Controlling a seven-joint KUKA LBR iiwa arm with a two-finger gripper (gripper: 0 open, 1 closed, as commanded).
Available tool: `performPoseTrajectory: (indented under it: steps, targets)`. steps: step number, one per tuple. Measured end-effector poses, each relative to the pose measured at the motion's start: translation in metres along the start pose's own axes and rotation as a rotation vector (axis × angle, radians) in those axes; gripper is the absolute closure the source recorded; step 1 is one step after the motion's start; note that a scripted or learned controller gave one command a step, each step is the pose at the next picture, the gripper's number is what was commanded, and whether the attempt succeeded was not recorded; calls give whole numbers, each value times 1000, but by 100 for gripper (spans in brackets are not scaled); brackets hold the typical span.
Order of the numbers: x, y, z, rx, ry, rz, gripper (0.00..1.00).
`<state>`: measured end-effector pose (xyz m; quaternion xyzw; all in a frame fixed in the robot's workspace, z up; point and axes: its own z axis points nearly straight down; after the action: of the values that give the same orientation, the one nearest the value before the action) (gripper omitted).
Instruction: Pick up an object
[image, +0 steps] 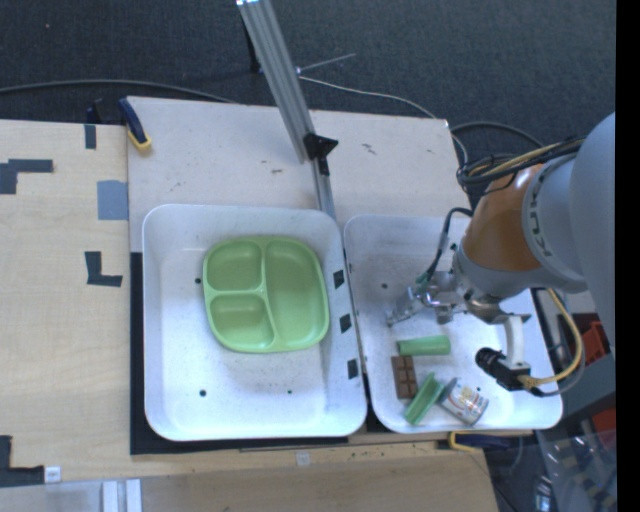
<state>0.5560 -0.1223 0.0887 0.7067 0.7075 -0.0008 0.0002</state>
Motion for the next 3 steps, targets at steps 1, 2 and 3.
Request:
performPoseTrajectory:
  steps: [1,2,3]
  targets:
    - [1,0,-10,1,2,-1,100]
    - [2,1,-74,-5,1,0,100]
    - [2,9,-119,-4,1,0,100]
